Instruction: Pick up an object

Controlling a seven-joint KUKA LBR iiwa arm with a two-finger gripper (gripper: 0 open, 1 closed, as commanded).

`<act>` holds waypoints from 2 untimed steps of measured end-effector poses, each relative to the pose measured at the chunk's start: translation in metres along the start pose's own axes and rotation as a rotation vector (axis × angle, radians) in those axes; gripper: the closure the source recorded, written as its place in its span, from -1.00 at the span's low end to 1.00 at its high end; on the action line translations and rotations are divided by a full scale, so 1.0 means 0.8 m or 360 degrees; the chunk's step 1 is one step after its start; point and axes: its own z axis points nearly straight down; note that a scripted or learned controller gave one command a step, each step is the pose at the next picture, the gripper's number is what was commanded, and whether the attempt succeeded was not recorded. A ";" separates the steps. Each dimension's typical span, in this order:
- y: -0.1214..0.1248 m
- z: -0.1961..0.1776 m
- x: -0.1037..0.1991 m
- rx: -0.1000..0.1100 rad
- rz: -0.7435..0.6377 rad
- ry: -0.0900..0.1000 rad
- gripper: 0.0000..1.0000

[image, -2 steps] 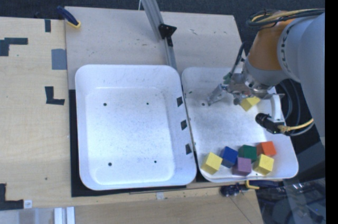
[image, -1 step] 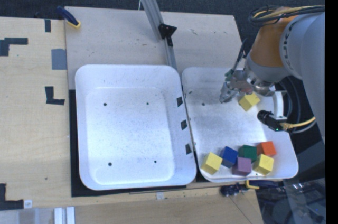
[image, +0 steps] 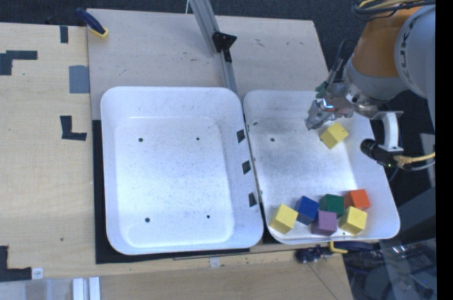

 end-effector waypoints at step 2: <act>0.006 -0.046 0.068 0.0007 -0.0009 0.0004 1.00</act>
